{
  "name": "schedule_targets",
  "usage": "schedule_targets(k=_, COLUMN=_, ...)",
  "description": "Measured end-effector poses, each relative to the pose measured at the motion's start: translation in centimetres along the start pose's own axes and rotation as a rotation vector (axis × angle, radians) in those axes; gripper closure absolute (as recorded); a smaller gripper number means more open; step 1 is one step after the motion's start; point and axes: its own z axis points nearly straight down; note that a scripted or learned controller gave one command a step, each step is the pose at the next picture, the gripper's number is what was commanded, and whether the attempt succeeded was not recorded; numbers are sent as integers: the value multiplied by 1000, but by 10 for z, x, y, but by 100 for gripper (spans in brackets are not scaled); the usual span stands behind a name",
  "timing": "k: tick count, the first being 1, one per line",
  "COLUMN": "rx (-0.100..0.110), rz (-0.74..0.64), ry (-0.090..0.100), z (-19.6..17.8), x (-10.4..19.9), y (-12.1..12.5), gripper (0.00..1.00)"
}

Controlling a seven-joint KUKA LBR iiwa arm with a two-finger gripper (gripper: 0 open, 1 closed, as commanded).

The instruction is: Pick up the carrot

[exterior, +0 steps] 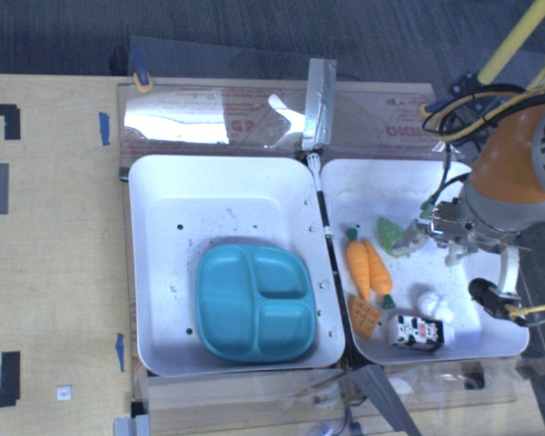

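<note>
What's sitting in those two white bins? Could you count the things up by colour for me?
Orange: 3, two carrots and a waffle-like piece
Green: 1, a leafy piece
White: 1, a small lumpy thing
Black and white: 1, a small cow-patterned box
Teal: 1, a divided plate
Total: 7
</note>
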Motion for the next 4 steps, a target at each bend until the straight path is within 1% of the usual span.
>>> schedule_targets(k=1, rx=-11, rz=-262, ry=-2, z=-50, x=81, y=-8, gripper=0)
schedule_targets(k=2, rx=-4, rz=-375, ry=-2, z=11, x=21, y=5, gripper=0)
schedule_targets(k=3, rx=-16, rz=-446, ry=-4, z=46, x=26, y=-19, gripper=0)
schedule_targets(k=4, rx=-22, rz=-447, ry=-5, z=36, x=26, y=-16, gripper=100)
